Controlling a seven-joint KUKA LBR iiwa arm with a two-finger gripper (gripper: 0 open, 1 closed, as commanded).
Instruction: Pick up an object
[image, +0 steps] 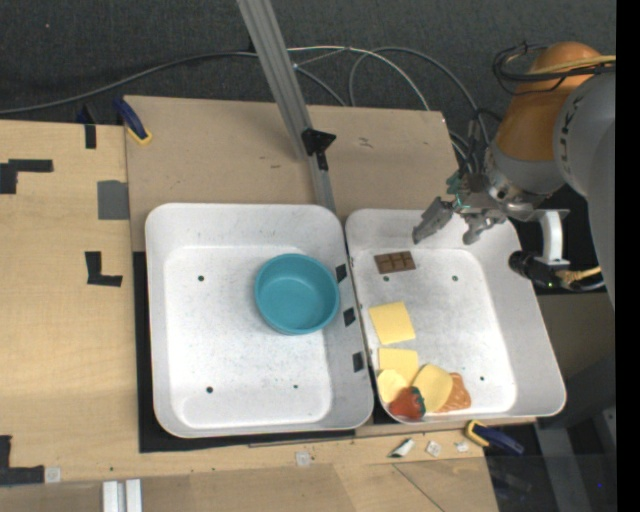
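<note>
My gripper (451, 230) hangs over the far edge of the right bin (520, 330), its two fingers spread apart with nothing between them. A brown chocolate piece (394, 263) lies just left of and below the fingers. Further toward the front lie a yellow square (392, 323), a second yellow piece (398, 362), a yellow wedge (433, 381), a red strawberry-like item (407, 403) and an orange piece (457, 395), clustered in the front left corner. A blue bowl (295, 292) sits in the left bin (200, 330).
A slanted metal pole (290, 100) rises behind the bins, with cables (400, 70) across the dark floor. Blue and yellow clamps (133, 120) hold the board at the back left and at the front right (492, 437).
</note>
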